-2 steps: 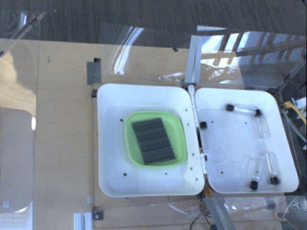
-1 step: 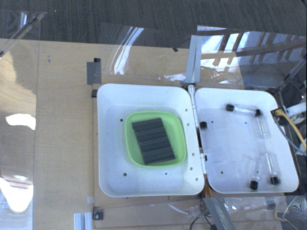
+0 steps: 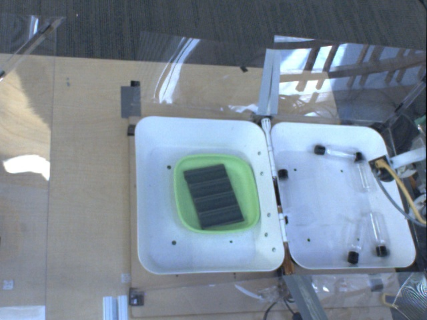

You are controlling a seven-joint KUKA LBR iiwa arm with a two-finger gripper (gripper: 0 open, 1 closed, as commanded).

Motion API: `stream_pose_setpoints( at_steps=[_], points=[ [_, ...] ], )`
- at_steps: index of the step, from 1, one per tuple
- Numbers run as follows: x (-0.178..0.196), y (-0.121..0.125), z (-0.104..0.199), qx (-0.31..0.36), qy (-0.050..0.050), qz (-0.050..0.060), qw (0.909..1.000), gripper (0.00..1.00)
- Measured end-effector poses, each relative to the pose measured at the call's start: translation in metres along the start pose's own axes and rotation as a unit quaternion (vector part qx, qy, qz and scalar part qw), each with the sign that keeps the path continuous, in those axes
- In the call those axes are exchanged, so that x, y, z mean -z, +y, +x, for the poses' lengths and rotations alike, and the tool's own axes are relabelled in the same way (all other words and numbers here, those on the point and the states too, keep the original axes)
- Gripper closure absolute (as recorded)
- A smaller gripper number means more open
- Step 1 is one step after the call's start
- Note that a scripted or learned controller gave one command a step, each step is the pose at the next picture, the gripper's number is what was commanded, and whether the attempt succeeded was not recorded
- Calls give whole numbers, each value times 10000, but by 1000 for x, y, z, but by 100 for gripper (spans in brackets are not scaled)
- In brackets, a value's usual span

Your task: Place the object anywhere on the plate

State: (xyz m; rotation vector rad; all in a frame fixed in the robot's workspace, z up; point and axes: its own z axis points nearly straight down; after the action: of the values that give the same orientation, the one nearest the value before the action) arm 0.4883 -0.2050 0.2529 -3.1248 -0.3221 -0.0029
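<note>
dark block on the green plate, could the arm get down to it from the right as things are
Probably yes. The dark block lies flat on the green plate in the left bin, open from above with nothing over it. The right bin holds only low clear tubes, so they should not block the way.

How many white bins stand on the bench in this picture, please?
2. The left bin holds a green plate with a dark ribbed block on it. The right bin is beside it, their edges meeting at the middle.

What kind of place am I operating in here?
Likely a robotics lab test bench, not a kitchen. Two shallow white bins sit side by side on a wooden bench; a green plate carries a dark ribbed block, and loose cables run at right.
</note>
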Motion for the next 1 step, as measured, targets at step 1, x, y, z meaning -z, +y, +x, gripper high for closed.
stream_pose_setpoints(
  at_steps=[1],
  points=[
    [-10,0,0,0,1,1,10000,0]
  ],
)
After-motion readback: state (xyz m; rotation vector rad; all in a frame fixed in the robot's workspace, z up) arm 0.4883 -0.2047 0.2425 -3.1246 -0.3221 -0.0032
